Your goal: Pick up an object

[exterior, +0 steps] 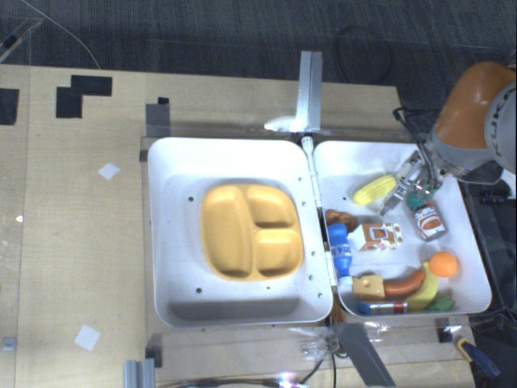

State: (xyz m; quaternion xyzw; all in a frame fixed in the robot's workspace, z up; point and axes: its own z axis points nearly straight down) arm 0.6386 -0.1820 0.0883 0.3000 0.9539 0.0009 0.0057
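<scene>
My gripper (pixel 406 191) hangs low in the upper part of the right bin (pixel 475 253), between a yellow corn cob (pixel 374 190) on its left and a small red ketchup bottle (pixel 428 221) just below and to its right. It is close to both, and I cannot tell whether it touches either. Lower in the bin lie an orange ball (pixel 443 264), a brown sausage (pixel 401 284), a banana (pixel 426 289), a cheese wedge (pixel 368 285), a blue bottle (pixel 339 249) and a printed white card (pixel 380 236).
The left bin (pixel 161 241) holds a yellow divided tray (pixel 249 230) in its middle. A metal post (pixel 310 87) rises behind the wall shared by the bins. The arm's orange band (pixel 472 107) is over the right bin's far right corner.
</scene>
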